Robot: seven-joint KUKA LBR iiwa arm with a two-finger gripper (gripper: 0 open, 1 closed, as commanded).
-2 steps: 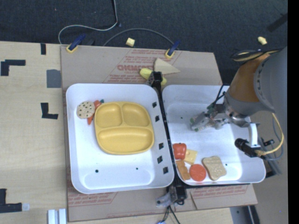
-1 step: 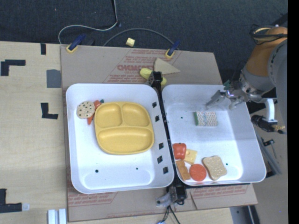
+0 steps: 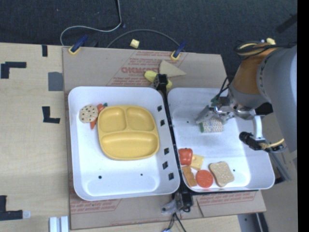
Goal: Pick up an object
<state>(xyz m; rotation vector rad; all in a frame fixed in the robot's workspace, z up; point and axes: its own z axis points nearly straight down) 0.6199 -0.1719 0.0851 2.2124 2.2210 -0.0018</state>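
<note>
This is a robotics lab set up for grasping trials: a grey arm (image 3: 275, 81) with an orange band reaches over a bench (image 3: 29, 144) of pale wood marked with black tape pieces (image 3: 48, 115). Two shallow white bins (image 3: 82, 178) sit on flattened cardboard (image 3: 135, 64) clamped at the bench's far edge with blue-and-yellow clamps (image 3: 77, 45), cables (image 3: 113, 13) trail across dark carpet (image 3: 193, 8) beyond, and the bins hold toy food (image 3: 205, 170) and a yellow divided plate (image 3: 128, 132)
</note>
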